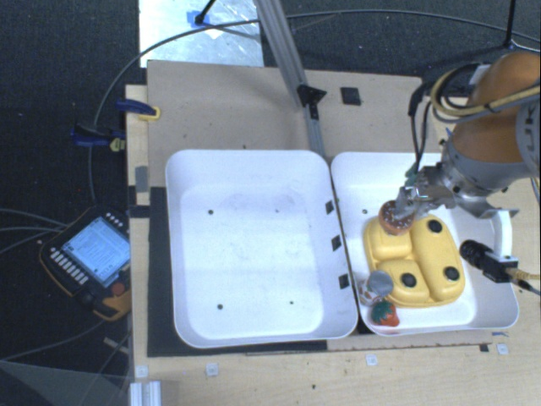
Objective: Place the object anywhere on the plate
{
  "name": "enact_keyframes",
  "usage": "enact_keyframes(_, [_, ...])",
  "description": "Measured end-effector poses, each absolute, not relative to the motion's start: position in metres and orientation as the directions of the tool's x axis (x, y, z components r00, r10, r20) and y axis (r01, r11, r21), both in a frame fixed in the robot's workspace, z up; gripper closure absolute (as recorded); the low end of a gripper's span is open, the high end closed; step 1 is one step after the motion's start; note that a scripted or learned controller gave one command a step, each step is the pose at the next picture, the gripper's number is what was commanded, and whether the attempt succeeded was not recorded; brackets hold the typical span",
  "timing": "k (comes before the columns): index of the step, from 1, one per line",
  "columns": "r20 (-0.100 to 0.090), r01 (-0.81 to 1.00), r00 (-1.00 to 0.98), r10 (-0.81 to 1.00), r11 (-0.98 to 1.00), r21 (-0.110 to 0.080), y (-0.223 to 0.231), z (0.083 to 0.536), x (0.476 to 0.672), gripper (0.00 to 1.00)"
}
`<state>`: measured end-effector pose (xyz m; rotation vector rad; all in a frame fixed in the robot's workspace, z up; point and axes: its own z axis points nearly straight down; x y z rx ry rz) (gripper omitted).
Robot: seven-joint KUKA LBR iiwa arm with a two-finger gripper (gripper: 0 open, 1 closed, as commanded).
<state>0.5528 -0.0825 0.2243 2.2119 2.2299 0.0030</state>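
1. My tool (pixel 402 205) hangs over the right bin (pixel 505 315). It is above the far left corner of the yellow plate (pixel 427 256).
2. I cannot tell if my tool is spread apart or pressed together. It is too small and dark at the tip to see.
3. The object (pixel 394 219) is a little round thing. It is brown in the middle, with a pale ring around it.
4. The object is right under the tip of my tool, at the far left edge of the yellow plate. I cannot tell if it rests on the plate or is lifted a bit.
5. The plate is bumpy and has three dark dots on top.
6. Now I count. There are two white bins on the worktop (pixel 245 108): the left bin (pixel 182 252) and the right bin, side by side and touching.
7. There is one yellow plate, and it lies in the right bin.
8. There is one round brown object.
9. There is one small grey round thing (pixel 378 282), right by the near left edge of the plate.
10. There is one small red and green thing (pixel 386 314), just in front of the grey one, near the bin's front wall.
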Motion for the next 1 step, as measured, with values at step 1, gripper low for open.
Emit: enact_keyframes(1, [0.002, 1.000, -0.010, 1.000, 0.010, 0.002, -0.0305, 0.2340, 0.5565, 1.00])
